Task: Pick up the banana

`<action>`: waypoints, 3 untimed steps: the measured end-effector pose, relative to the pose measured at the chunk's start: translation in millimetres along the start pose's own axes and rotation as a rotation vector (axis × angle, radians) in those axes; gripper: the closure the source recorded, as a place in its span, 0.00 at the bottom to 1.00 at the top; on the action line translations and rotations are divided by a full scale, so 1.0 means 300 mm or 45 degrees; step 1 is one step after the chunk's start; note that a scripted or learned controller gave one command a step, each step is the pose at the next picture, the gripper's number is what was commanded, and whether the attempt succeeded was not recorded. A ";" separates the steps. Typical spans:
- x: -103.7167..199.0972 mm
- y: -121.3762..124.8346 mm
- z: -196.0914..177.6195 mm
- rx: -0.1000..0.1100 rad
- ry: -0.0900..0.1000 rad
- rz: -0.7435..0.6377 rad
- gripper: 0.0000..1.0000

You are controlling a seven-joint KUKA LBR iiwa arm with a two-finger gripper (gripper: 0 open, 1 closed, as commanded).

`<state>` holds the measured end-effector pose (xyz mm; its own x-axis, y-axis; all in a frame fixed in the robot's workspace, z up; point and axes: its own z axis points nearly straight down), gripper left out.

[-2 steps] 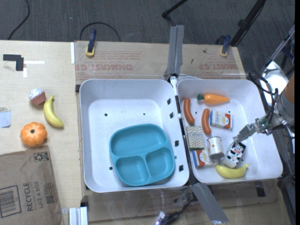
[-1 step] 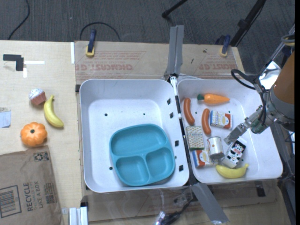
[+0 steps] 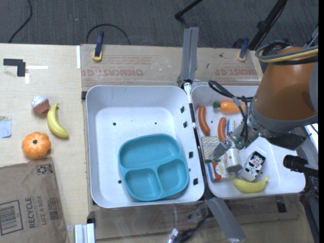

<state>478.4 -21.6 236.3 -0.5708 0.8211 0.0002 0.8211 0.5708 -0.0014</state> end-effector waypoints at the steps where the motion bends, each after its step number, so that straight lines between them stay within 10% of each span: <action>1: -0.249 -0.173 -0.035 -0.003 -0.003 -0.443 0.00; 2: -0.157 -0.110 0.152 -0.001 0.001 -0.389 0.00; 3: -0.340 -0.228 -0.030 -0.004 -0.004 -0.693 0.00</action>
<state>480.5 -144.5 245.2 -0.9134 0.4070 -0.0032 0.4070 0.9134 0.0006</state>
